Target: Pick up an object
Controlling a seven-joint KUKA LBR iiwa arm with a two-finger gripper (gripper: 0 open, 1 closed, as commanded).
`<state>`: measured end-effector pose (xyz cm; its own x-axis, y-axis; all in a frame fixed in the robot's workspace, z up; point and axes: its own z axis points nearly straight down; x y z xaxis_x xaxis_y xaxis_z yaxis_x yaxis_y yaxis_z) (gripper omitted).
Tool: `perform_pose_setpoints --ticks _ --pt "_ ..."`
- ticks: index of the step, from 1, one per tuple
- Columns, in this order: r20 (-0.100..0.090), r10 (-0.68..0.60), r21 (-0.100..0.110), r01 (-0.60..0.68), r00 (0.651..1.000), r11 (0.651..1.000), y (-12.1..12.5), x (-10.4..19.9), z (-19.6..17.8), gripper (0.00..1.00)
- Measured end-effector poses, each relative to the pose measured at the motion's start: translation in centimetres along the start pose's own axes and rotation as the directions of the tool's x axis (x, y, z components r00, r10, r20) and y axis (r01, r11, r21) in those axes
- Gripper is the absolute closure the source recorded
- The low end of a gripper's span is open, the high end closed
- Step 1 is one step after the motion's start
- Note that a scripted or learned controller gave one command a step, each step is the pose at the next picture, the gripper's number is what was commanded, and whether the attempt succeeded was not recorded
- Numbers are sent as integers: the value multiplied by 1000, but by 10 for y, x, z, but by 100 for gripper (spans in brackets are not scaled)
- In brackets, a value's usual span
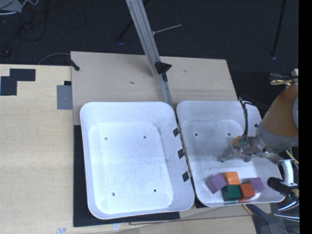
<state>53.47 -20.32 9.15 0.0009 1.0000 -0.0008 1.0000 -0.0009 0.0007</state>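
From my seat at the remote station I am looking down on the bench (pixel 195 77), with two shallow white bins side by side. The left bin (pixel 127 157) shows me only its speckled floor and a few dark dots. The right bin (pixel 209 130) has a small cluster of blocks in its near right corner: a purple block (pixel 216 183) on the left of the group, an orange block (pixel 232 177) just behind and beside it, a green block (pixel 232 192) in front, a red-orange block (pixel 247 190) touching the green one on its right, and a second purple block (pixel 257 183) at the far right, close against the bin's wall. The five sit packed together, most of them touching a neighbour.

The arm (pixel 280 118) comes in from the right, its orange band visible above the grey wrist. The gripper (pixel 237 151) is low inside the right bin, over the floor a little behind the cluster and apart from it. I can make out one grey finger (pixel 227 155) slanting toward the bin floor, and a small orange and green patch by the wrist that may be part of the tool, though the view is too coarse for me to be sure. Whether the fingers are spread or pressed together I cannot tell from here. I see no block between them.

A metal rail (pixel 146 38) leans across the bench behind the bins.
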Motion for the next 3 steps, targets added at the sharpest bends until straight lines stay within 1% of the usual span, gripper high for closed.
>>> perform_pose_setpoints --ticks 1,2,3 --pt "0 -2 -1 2 1000 1000 -1 33 -1 0" --pt "1 4 -5 -4 1000 1000 -47 8 -1 0" --pt "0 -2 -2 2 1000 1000 3 -6 0 0"
